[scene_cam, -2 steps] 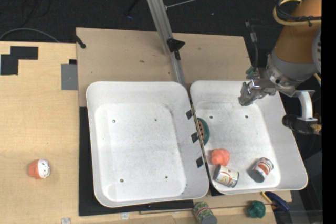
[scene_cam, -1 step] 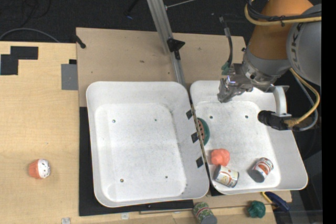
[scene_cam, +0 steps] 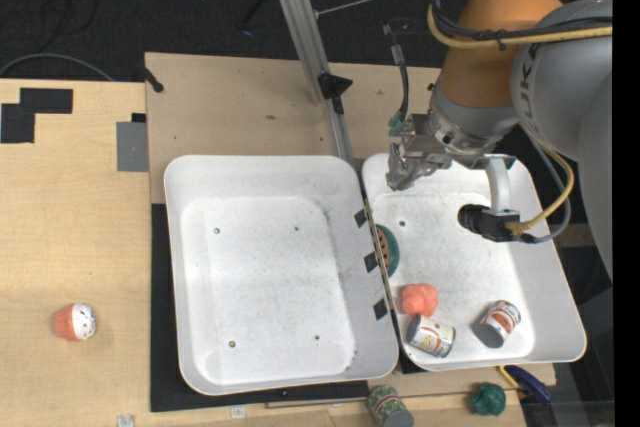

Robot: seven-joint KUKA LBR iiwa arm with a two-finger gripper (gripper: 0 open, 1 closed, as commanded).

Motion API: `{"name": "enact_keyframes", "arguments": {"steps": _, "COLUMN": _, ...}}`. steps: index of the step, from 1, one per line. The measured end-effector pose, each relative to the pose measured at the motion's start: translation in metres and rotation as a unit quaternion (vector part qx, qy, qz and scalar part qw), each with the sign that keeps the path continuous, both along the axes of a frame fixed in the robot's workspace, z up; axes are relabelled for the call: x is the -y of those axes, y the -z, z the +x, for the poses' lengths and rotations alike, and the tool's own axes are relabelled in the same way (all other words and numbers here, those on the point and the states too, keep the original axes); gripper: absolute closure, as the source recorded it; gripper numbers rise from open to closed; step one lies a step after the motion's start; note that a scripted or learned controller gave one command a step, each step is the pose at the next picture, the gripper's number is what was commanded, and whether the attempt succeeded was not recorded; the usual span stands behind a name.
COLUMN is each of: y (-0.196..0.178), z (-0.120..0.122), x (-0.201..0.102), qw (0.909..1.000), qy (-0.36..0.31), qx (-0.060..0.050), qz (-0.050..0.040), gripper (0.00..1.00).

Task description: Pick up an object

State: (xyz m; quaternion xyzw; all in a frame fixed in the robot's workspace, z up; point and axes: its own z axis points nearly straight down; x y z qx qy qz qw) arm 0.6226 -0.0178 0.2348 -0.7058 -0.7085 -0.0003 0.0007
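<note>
My gripper (scene_cam: 402, 174) hangs over the far left corner of the right bin (scene_cam: 545, 275), with nothing visible between its fingers. In that bin's near part lie an orange-red lump (scene_cam: 420, 299), a small can with a white and red label (scene_cam: 431, 337) and a second red and silver can (scene_cam: 496, 323). A dark green round thing (scene_cam: 387, 252) sits against the bin's left wall, partly hidden by the divider. All of these lie well below and nearer than the gripper.
The left bin (scene_cam: 262, 265) stands beside the right one. An aluminium rail (scene_cam: 305, 30) slants up behind the bins. On the bench lie a red and white ball (scene_cam: 75, 322) at left, a green can (scene_cam: 387, 405) and a green lump (scene_cam: 488, 399) in front.
</note>
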Motion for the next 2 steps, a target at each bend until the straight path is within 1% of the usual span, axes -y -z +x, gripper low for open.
{"name": "enact_keyframes", "arguments": {"steps": 2, "y": 0.011, "z": 0.015, "x": -0.096, "qw": 1.0000, "qy": 0.000, "qx": 0.000, "qz": 0.0000, "gripper": 1.00}}
